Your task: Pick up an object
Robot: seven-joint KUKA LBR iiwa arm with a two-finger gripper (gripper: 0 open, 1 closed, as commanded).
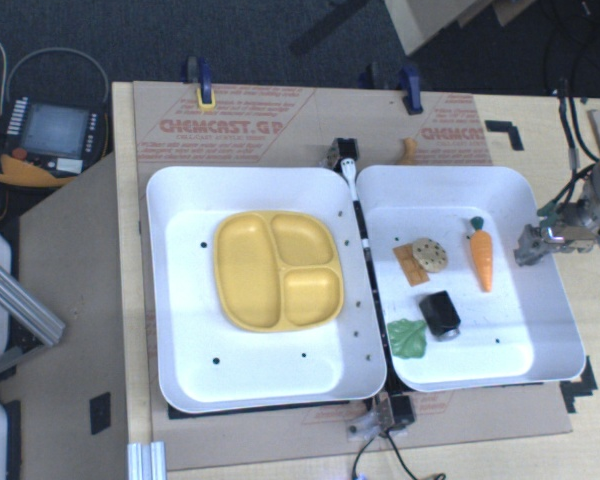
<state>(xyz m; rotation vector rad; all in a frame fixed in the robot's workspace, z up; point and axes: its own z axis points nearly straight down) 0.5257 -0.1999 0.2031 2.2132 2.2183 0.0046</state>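
Observation:
The right bin (510, 358) holds an orange carrot (481, 255) with a green top, a round speckled cookie (429, 254) lying on a tan cracker (411, 265), a black block (440, 313) and a green leaf piece (407, 337). My gripper (533, 245) shows at the right rim of this bin, just right of the carrot and apart from it. Nothing is visible between its fingers.
The left bin (180, 298) bears a yellow divided plate (278, 269) with three compartments. Blue clamps (204, 78) stand at the far edge of the brown board. A pendant with a screen (50, 133) lies at the far left, off the bench.

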